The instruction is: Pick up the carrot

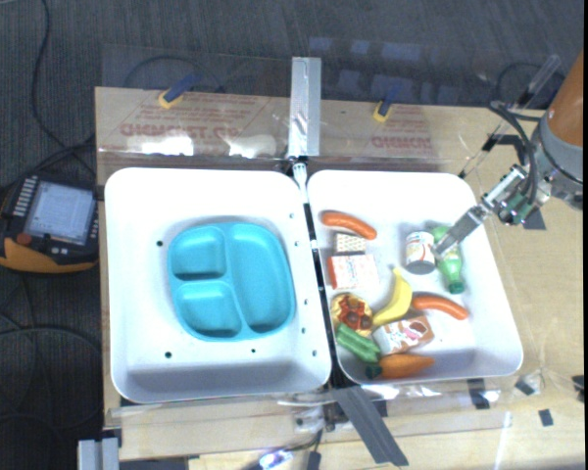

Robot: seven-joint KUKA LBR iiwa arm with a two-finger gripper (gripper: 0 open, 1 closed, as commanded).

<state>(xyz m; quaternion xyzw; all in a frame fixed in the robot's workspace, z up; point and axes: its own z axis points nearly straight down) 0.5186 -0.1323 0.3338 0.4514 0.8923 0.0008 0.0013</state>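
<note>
The carrot (404,365) lies at the right bin's (498,306) front edge, well apart from the gripper (449,241), whose state cannot be told. It looks light, stiff and smooth, best pinched mid-body.

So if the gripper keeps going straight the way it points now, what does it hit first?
Probably the small can: the gripper slants down-left, its tip beside the can and above the green bottle. Depth is unclear. The carrot lies well off that line.

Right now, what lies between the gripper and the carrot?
In the camera view, a green bottle and a sausage lie between the gripper, up by the can, and the carrot at the right bin's front edge.
</note>
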